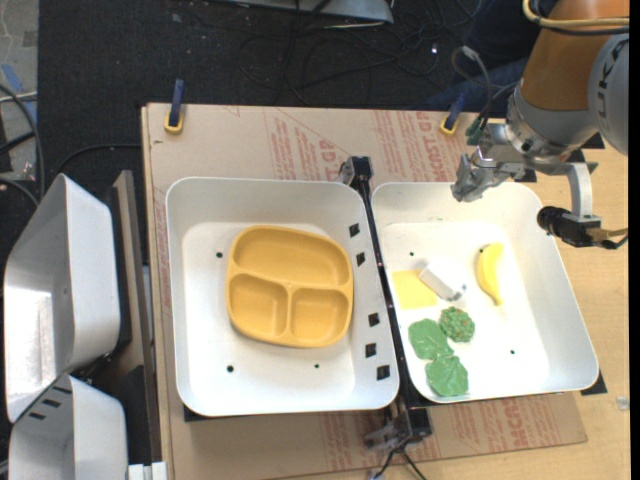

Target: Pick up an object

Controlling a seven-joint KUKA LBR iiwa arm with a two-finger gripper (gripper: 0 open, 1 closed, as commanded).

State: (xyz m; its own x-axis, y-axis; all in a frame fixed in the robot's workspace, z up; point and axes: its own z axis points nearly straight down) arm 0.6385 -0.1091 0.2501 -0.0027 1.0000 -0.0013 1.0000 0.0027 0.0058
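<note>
Hovering gripper (470,190) above the right bin's (560,298) far rim, fingers unreadable; could miss the banana (489,272) nearer in, pinching air.

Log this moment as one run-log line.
stage: approach | gripper: above right bin far rim, holding nothing | banana: lying in bin, untouched

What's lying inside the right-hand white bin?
The right bin holds a yellow banana, a flat yellow square with a small grey piece overlapping its corner, and three green lumps. Anything under them is hidden.
</note>
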